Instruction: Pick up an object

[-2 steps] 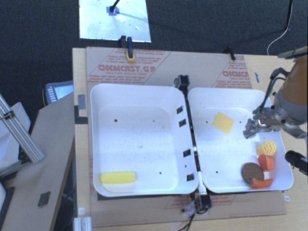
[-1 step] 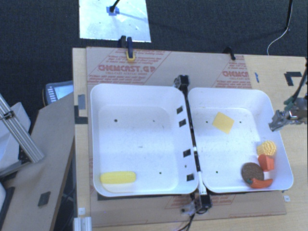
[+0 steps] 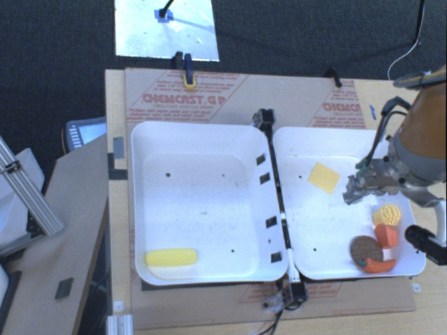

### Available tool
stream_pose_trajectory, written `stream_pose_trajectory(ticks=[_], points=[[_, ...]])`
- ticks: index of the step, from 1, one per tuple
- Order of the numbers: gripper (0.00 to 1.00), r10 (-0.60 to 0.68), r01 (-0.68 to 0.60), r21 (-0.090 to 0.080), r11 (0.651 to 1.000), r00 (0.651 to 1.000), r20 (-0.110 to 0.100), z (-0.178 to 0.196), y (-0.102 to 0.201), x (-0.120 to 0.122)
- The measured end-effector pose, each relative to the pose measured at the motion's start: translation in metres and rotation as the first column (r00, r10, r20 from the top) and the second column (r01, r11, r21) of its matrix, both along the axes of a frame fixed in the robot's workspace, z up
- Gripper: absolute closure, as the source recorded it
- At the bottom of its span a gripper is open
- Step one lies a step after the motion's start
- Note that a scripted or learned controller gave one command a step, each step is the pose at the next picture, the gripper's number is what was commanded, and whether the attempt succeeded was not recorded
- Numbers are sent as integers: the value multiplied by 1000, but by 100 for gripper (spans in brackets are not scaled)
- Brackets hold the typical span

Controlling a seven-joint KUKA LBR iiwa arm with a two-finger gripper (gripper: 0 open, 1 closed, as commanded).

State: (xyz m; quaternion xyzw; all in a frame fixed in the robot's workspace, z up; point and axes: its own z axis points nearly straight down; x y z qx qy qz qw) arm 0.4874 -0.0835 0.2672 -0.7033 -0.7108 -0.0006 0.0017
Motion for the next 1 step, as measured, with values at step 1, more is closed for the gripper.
stream_pose_trajectory(ticks=[1], points=[[100,-15,15,-11,1000,1000,14,79,-92,29]])
